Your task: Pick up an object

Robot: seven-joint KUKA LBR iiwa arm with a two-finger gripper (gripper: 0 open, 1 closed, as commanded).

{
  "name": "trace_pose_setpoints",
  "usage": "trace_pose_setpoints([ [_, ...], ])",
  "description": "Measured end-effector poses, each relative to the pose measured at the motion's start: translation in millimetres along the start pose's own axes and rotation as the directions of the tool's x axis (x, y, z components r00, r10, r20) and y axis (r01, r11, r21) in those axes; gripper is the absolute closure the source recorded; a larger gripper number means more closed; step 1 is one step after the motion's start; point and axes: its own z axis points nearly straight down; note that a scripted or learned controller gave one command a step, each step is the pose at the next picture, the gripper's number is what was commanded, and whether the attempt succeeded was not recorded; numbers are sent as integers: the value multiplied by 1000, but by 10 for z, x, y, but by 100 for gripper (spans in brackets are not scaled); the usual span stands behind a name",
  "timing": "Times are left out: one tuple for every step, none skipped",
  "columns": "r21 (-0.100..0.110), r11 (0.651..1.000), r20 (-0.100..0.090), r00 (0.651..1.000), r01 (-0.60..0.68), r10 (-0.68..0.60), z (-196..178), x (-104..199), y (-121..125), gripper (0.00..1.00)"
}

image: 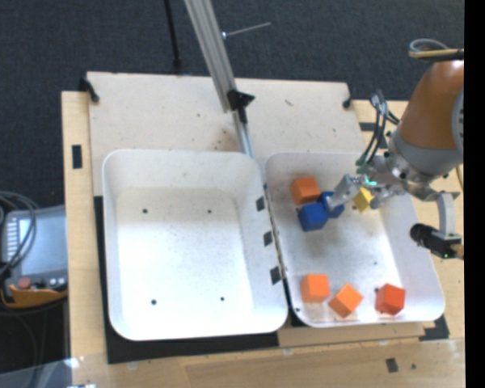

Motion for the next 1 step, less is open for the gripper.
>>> trace_pose_setpoints([
  [5, 1000, 2, 1000, -2, 2, 568, -15, 88, 0],
])
